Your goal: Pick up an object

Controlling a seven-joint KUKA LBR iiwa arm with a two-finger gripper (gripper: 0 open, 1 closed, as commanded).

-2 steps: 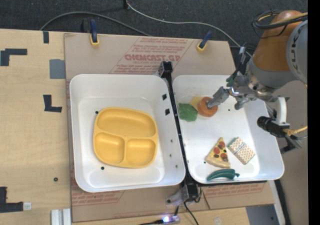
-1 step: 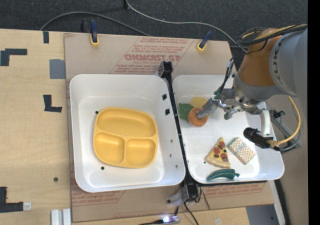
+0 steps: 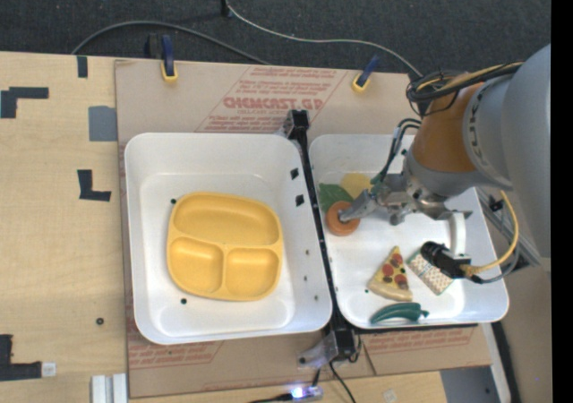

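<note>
Here the gripper (image 3: 351,210) hangs just beside an orange ring (image 3: 341,218) (grip unclear); far left, red print reads "CHEMCAST GP" (image 3: 261,103).

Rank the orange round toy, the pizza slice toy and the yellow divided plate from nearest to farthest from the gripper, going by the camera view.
Gripper sits over the right bin's left side.
1. Orange round toy: right at the gripper, against the bin's left wall.
2. Pizza slice toy: lower in the same bin, toward the front.
3. Yellow divided plate: across the divider, in the left bin.
</note>
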